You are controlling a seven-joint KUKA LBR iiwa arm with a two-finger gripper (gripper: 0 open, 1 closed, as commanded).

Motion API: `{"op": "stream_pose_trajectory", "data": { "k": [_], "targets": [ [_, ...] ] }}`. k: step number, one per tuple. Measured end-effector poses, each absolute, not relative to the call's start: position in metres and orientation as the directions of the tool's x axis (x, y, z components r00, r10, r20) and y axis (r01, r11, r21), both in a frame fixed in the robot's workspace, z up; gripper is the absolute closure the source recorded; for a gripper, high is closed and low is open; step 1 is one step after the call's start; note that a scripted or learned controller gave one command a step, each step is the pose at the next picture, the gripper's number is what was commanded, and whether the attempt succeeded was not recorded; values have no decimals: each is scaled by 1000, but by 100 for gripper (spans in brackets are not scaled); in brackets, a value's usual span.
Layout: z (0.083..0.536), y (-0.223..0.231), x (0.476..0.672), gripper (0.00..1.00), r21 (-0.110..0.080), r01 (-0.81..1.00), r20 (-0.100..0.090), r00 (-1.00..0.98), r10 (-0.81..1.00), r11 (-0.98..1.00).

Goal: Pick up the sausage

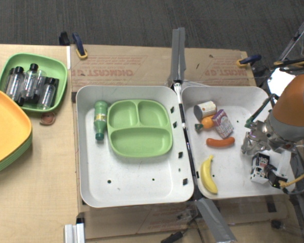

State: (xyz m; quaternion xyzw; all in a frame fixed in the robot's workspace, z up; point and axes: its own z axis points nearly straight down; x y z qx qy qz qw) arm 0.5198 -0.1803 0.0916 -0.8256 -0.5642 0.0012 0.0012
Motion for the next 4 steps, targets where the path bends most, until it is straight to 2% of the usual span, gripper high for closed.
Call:
{"op": "stream_pose_trajectory", "data": {
  "k": [1, 3, 4],
  "targets": [
    [102, -206, 522, 100, -2, 814, -2, 580, 814, -580],
    [91, -206, 481, 100, -3, 962, 0, 273, 962, -273],
    [90, -204, 477, 100, -3, 744, -2, 668, 744, -668]
  ]
}}
